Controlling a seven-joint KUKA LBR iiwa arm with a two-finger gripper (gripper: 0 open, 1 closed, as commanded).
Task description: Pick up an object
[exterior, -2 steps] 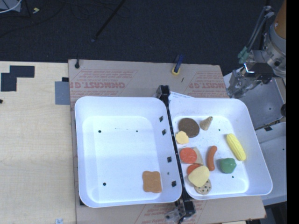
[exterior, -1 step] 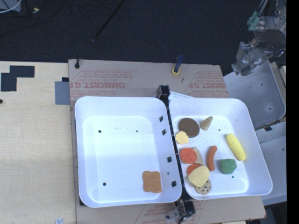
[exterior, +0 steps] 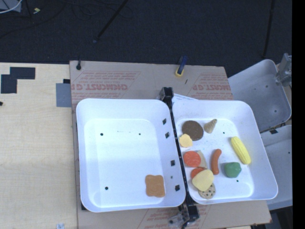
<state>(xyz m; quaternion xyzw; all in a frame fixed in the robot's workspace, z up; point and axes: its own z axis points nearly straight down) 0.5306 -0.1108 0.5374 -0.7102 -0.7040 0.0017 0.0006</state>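
We see an orange-brown toast-shaped piece [exterior: 155, 185] alone in the left shallow white bin [exterior: 119, 109]. The right shallow white bin [exterior: 248, 112] holds a yellow plastic corn cob [exterior: 240, 150] among other toy foods. We cannot tell the gripper's state.

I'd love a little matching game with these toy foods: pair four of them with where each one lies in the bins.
Things:
1. corn cob
2. toast slice
3. brown patty
4. green pepper

Places:
A. alone in the left bin, near its front right corner
B. right bin, towards the back, beside a small cone
C. right bin, just in front of the corn cob, right of the sausage
D. right bin, lying at a slant along the right side

Pairs: 1-D, 2-A, 3-B, 4-C
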